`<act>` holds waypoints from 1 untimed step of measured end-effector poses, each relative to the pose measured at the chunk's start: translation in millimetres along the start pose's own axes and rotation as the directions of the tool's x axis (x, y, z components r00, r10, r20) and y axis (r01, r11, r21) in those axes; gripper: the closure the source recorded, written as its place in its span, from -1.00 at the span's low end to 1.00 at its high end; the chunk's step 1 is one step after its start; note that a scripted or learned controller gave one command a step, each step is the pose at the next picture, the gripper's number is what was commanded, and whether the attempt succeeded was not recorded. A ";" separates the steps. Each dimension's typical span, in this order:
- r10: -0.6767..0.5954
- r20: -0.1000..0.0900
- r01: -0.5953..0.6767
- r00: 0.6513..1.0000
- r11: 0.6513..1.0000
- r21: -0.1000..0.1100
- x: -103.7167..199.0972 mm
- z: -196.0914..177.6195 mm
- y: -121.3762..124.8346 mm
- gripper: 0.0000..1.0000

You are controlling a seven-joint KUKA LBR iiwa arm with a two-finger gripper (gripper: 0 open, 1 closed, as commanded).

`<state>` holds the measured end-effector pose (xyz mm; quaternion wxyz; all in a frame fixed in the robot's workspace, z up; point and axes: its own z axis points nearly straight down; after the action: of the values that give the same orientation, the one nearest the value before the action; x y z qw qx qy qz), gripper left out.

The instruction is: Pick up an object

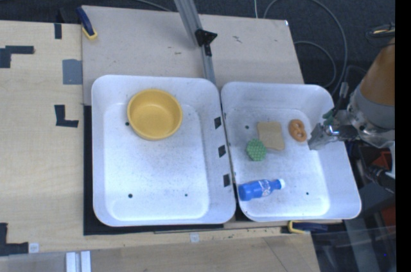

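Gripper (319,138) sits at the right bin's (334,200) right edge, just beside the orange piece (297,130); I see nothing in it, and its opening I cannot tell.

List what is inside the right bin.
The right bin holds a tan block, a green ball, an orange piece and a blue bottle. Nothing visibly covered.

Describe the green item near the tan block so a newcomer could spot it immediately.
Look in the right bin, the one nearest the arm. Near its middle lies a tan block; touching that block's lower-left corner is the small green ball. It is the bin's sole green thing, rounder than the blue bottle below it.
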<state>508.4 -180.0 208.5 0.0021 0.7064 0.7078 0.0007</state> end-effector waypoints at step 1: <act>0.000 0.000 0.000 1.000 1.000 -0.001 -0.1 -52.9 1.4 1.00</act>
<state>509.6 -180.0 261.4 0.0025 0.7064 0.7078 0.0010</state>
